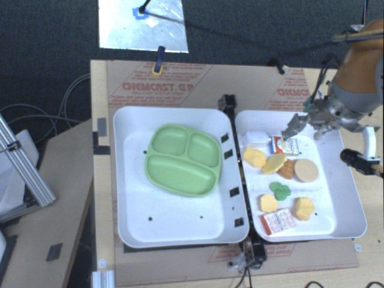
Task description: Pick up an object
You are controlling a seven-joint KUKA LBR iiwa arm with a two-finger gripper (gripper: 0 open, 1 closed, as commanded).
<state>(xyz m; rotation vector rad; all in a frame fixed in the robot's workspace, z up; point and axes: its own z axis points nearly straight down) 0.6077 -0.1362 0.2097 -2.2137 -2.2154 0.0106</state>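
Bench-top cardboard carries two shallow white plastic bins side by side. Within the left bin (129,221) lies a pale green plastic tray with three compartments (183,159), tilted a little and set toward the bin's middle. Over the upper part of the right bin (345,212) hangs the grey two-finger gripper (295,128), reaching in from the right below the arm's orange band (360,59). How far its jaws are open I cannot tell, and nothing can be seen held between them. Just under the gripper sits a small red, white and blue packet (282,145). Below that cluster a yellow ridged piece (254,157), a yellow wedge (276,162), a brown piece (287,170) and a round tan disc (306,170), touching or nearly so. Further down lie a small green leafy piece (279,190), a yellow block (268,203), a yellow shell-shaped piece (304,208) and a red-and-white carton (278,222) near the bin's lower edge.
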